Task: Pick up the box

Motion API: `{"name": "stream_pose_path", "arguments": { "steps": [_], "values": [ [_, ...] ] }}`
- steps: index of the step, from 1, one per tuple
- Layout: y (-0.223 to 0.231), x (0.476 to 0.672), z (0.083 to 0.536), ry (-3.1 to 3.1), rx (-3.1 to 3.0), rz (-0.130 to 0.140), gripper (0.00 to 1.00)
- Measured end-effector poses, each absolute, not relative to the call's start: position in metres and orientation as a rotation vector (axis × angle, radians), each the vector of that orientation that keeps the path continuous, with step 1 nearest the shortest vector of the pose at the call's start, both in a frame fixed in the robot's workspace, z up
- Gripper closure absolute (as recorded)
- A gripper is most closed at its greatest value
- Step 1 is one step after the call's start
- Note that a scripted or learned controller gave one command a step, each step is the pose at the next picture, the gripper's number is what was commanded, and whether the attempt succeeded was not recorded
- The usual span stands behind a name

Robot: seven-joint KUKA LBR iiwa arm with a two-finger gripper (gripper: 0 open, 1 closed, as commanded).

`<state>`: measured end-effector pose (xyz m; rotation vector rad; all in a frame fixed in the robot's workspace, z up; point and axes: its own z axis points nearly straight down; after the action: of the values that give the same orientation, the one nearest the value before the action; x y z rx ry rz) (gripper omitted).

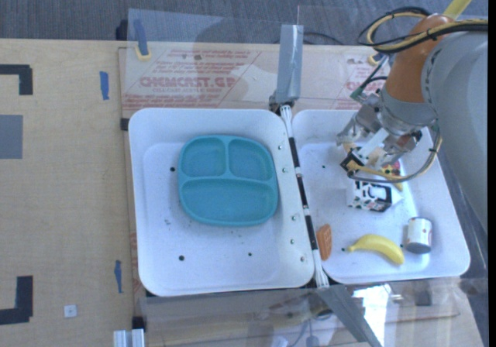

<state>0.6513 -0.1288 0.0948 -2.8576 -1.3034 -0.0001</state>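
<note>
— Looking at the hand [364, 158] first: where is it?

— Low over the right bin [446, 260], toward its far half, hanging from the grey arm [457, 74] with the orange band that comes in from the right. Cables loop around the wrist.

— Is it gripping anything?

— I cannot tell. The tip is a clutter of small black, white and yellow parts, and what lies between them is not clear.

— And the box [370, 195]?

— It lies on the floor of the right bin, just nearer than the hand, white with black print. Whether the hand touches its far edge I cannot say.

— What else is in that bin?

— A banana [377, 248] near the front, a small metal can [418, 235] just right of it, and an orange carrot-like piece [325, 240] by the left wall, near the divider.

— And further out?

— The left bin [147, 206] holds a teal divided plate [229, 180], roughly at its middle. Both bins sit on a wooden table [58, 206] marked with blue tape, and a printed cardboard sheet [194, 78] lies behind the bins.
</note>
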Motion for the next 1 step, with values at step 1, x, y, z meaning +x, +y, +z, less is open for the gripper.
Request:
{"name": "stream_pose_path", "arguments": {
  "steps": [1],
  "values": [
    [-0.2002, 0.5808, 0.0902, -1.434, -2.789, -0.012, 0.00]
  ]
}}
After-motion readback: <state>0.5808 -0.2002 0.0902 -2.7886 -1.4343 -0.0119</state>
